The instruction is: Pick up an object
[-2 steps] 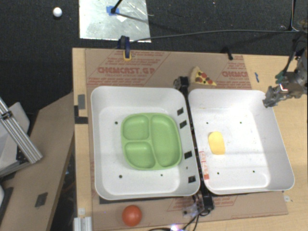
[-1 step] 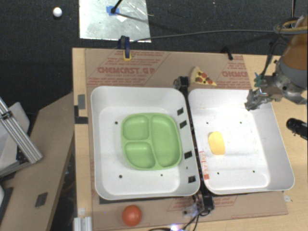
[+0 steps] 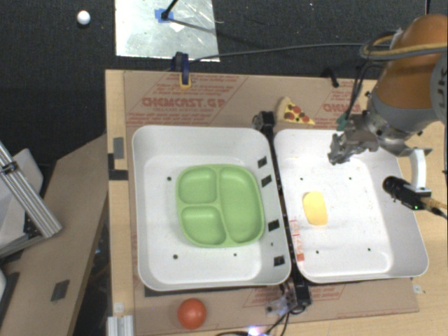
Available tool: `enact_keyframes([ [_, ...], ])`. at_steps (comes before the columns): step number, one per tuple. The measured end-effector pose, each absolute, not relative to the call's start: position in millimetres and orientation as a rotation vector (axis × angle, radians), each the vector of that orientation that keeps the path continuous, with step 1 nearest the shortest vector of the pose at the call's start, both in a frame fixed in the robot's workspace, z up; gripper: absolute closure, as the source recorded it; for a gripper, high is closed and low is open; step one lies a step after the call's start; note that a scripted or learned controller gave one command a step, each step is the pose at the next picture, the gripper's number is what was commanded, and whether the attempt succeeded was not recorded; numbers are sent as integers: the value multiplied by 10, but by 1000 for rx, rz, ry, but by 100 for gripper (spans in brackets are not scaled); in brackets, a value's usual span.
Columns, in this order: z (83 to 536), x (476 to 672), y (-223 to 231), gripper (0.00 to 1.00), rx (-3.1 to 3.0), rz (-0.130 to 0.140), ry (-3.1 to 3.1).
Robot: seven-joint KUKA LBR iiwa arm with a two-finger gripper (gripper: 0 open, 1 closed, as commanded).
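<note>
Hand: the grey metal 2-finger hand [image 3: 341,152] hangs over the far part of the right shallow white plastic bin [image 3: 392,257], at the end of the grey arm with the orange band [image 3: 413,54]. Its tips point down at the bin floor, but I cannot tell if they are apart or together, and nothing shows between them.
Task thing: the small yellow rounded block [image 3: 315,208] lies flat on the floor of the same bin, nearer to the camera than the hand and a little to its left in the picture. It is near the hand, not touching it.
Why so: I judge that the hand waits above the bin floor so that it can come down on the block from the top; the block lies free, with bare floor on all sides.
Left bin: the other shallow white bin [image 3: 150,187] lies well apart from the hand, across the black divider. It holds a light green plastic tray with 3 compartments [image 3: 219,204], lying flat in the middle.
Outside the bins: a toy pizza slice [image 3: 295,112] lies on the brown cardboard surface [image 3: 210,96] just beyond the bins, up and left of the hand. A red-orange ball [image 3: 191,313] rests at the near edge, far from the hand.
Next move: probably the hand must shift toward the block and then go down.
</note>
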State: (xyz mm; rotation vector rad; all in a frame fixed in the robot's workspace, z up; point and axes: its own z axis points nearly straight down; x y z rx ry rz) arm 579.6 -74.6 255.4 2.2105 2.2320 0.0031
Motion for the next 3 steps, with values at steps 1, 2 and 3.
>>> enact_keyframes([
  [1, 2513, 5674, -233, 100, 2212, 3, 2233],
  [2, 2554, 5713, 285, 100, 2210, 5, 2233],
  [3, 2573, 5732, 853, 100, 2210, 5, 2234],
])
